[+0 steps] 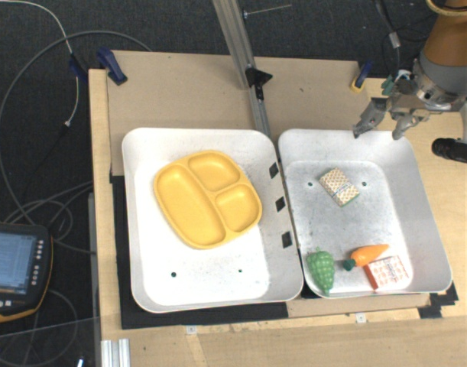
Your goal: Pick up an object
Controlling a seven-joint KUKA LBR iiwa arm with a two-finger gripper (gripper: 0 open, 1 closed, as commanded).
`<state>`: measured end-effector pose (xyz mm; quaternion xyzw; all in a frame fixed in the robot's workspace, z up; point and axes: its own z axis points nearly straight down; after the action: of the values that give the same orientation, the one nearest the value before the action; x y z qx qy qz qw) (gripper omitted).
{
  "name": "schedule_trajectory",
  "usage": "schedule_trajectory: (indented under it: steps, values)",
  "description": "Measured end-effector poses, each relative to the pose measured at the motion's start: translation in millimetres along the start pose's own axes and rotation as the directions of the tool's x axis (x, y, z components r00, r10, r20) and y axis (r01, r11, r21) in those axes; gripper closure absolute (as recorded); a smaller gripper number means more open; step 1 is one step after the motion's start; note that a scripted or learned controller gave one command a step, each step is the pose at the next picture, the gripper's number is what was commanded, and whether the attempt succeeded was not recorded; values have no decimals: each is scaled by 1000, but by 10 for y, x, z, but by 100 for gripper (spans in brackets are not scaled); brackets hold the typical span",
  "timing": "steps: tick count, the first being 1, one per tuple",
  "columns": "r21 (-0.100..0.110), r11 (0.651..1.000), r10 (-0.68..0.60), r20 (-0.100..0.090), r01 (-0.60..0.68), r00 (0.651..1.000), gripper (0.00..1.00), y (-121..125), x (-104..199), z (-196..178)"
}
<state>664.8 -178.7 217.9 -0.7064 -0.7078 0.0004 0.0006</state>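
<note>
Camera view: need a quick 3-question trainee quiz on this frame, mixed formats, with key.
1. True or false: the yellow divided plate lies in the right bin.
2. Multiple choice: which item lies nearest the gripper? A) green toy vegetable B) patterned box C) toy carrot
3. Fill in: the red and white packet sits just below the toy ______.

Key:
1. False; it lies in the left bin.
2. B
3. carrot
</note>
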Motion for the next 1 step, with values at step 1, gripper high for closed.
schedule_trajectory:
  steps: [1]
  values:
    - [0, 1000, 0, 1, 0, 1000, 0, 0, -1, -2]
